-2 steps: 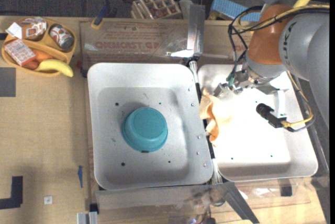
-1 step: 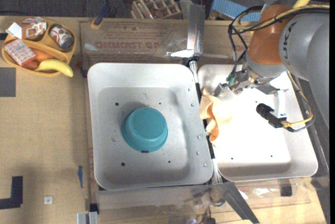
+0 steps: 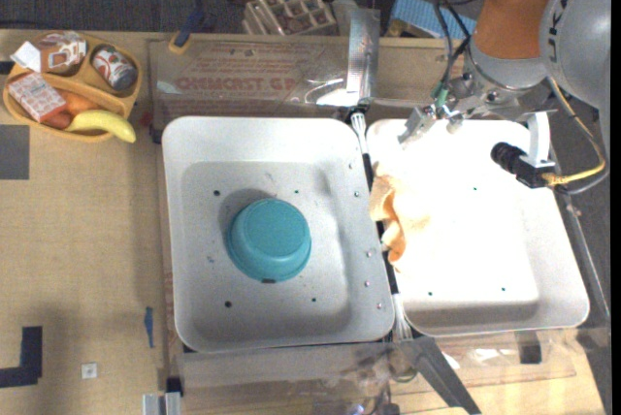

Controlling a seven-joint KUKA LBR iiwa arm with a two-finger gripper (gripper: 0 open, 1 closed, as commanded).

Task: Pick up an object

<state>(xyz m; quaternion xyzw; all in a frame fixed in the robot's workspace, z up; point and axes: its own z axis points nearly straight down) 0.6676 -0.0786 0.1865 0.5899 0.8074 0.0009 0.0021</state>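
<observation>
The gripper (image 3: 427,124) is hanging over the far left corner of the right bin (image 3: 505,306), and its fingers are standing apart with nothing between them. Nothing is being held yet, so the pick is lying wholly ahead. A crumpled orange cloth (image 3: 393,214) is lying against that bin's left wall, near the gripper but apart from it, on the side toward the viewer. A teal bowl (image 3: 271,239) is sitting upside down in the left bin (image 3: 194,151), well apart from the right bin's corner. Reaching, closing and lifting are all waiting to be done.
</observation>
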